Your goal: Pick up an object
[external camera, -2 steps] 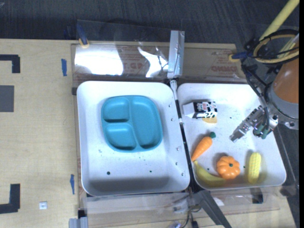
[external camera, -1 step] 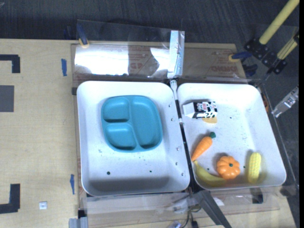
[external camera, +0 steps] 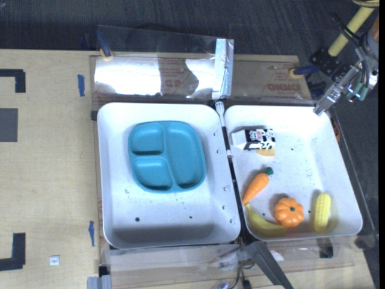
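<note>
The right white bin [external camera: 343, 161] holds several toy foods. A small black-and-white carton [external camera: 258, 138] lies near its back left. An orange carrot [external camera: 256, 185] lies left of centre, tilted. At the front sit a yellow banana [external camera: 260, 221], an orange pumpkin [external camera: 289, 212] and a yellow corn cob [external camera: 322, 210]. The pumpkin rests against the banana. My gripper [external camera: 321, 106] hangs over the back right corner of this bin, slanting down to the left, away from all the objects. Nothing is seen in it.
The left white bin [external camera: 114, 215] carries a blue divided plate [external camera: 166, 155]. A clear plastic sheet [external camera: 162, 71] stands behind the left bin. Yellow cables and the arm's wrist [external camera: 355, 23] fill the top right corner.
</note>
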Robot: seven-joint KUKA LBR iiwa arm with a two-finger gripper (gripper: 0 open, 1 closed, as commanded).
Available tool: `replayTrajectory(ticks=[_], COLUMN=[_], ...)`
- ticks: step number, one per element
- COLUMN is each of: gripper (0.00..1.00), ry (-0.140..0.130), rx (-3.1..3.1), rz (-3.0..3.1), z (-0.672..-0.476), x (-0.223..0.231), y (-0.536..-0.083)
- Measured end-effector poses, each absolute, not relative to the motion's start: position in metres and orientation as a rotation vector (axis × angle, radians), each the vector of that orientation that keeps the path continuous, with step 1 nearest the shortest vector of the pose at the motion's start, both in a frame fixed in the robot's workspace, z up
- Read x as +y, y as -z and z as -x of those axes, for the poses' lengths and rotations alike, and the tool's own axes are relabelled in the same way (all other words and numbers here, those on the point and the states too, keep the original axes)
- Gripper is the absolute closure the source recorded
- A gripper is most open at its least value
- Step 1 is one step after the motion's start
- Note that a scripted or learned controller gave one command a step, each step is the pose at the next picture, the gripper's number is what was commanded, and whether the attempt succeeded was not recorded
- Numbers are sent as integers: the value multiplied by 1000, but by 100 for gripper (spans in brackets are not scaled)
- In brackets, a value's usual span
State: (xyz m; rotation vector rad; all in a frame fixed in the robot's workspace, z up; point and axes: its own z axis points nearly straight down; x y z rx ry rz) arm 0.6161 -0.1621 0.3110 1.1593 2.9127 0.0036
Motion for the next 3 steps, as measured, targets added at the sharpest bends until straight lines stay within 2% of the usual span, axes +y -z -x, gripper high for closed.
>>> replayTrajectory(ticks=[1,2,3], gripper=[100,100,100], ry=[-4,-2,1], rx=[2982,3059,3092], rz=[-955,-711,-488], z=[-660,-652,-657], x=[-108,-60,-125], y=[-345,-293,-317])
